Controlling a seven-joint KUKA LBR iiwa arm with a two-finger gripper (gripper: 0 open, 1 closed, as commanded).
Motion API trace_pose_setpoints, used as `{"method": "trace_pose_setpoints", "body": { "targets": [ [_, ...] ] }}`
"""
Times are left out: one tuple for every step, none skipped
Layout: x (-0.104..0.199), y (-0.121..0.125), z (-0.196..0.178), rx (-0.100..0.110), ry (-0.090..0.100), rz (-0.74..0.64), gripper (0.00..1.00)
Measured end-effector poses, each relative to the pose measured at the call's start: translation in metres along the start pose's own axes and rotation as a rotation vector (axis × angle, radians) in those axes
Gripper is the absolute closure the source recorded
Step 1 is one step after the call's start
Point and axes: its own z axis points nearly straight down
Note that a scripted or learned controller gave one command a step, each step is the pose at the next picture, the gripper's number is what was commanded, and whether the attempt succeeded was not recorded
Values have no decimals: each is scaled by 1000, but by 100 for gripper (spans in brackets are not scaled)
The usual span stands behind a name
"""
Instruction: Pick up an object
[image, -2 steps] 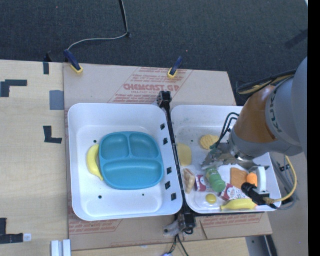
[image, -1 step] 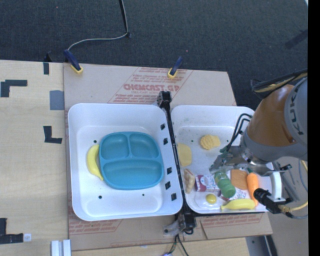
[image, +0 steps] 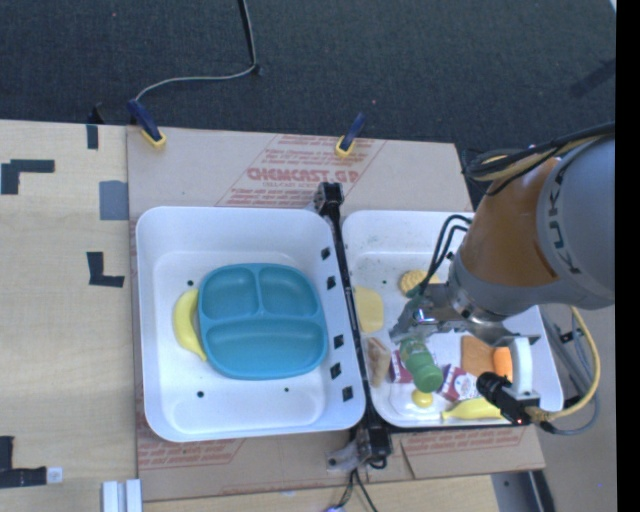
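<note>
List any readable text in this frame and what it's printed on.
"CHEMCAST GP" in red, on the brown protective sheet under the bins.
"KU", reading down the side, on the grey arm; the rest of the word is cut off.
Smaller red print around "CHEMCAST GP": too blurred to read.
Print on the red packet in the right bin: too small to read.

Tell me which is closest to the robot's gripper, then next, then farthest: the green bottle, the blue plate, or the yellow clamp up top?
From the gripper:
1. Green bottle, just below it in the right bin.
2. Blue plate, in the left bin.
3. Yellow clamp, on the cardboard's top edge.
</note>
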Motion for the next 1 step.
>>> {"method": "trace_pose_setpoints", "body": {
  "targets": [
    [0, 0, -9, 1, 0, -1, 100]
  ]
}}
